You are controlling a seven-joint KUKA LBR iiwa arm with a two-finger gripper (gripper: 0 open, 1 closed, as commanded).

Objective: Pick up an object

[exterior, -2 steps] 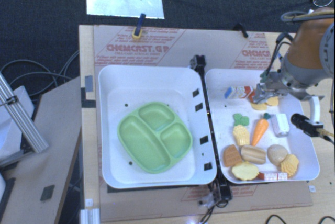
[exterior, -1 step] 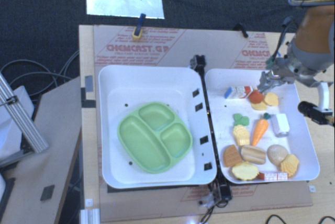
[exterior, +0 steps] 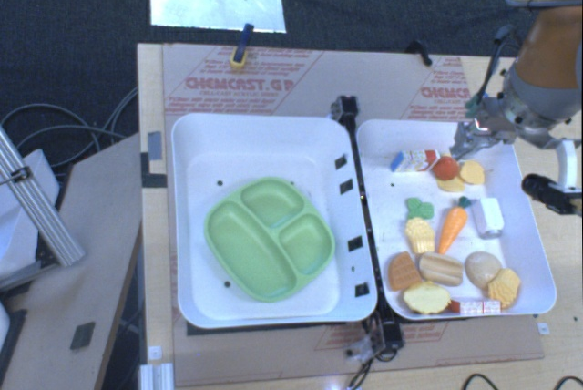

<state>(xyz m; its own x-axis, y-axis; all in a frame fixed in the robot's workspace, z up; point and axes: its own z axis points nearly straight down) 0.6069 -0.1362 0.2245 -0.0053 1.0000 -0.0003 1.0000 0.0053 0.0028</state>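
Observation:
The right bin [exterior: 537, 244] holds several toy foods: a red tomato [exterior: 444, 167], a yellow slice [exterior: 472, 173], a small white carton [exterior: 414, 160], an orange carrot [exterior: 452, 227], a corn cob [exterior: 419, 236], a white block [exterior: 489, 216], a bread roll [exterior: 441, 269] and others along the front. My gripper [exterior: 468, 140] hangs at the back of this bin, just above and right of the tomato. Nothing shows between its fingers.
The left bin [exterior: 196, 160] holds a green divided plate [exterior: 268, 237]. A black divider [exterior: 357, 197] runs between the bins. The arm's orange band [exterior: 552, 42] and grey wrist stand over the right bin's far corner. Cables lie at the left.

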